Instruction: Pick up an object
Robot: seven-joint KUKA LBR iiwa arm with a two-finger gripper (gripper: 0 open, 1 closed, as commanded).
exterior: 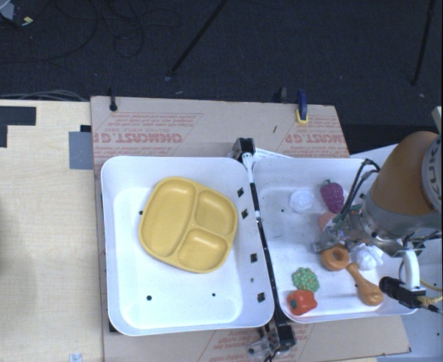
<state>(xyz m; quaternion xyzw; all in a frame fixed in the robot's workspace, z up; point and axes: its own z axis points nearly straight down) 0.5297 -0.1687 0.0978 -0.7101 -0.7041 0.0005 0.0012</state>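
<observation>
hiding the pincer [340, 236]: grey wrist [391, 221]

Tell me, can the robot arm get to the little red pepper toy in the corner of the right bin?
Probably yes. The small red plastic pepper lies uncovered near the right white bin's front-left corner, beside the green broccoli toy. The gripper is already low in that bin, though the close rim and broccoli could crowd it.

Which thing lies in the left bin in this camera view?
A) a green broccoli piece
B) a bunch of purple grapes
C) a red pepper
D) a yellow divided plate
D: the yellow divided plate lies alone in the left bin, while the toy foods sit in the right bin.
</observation>
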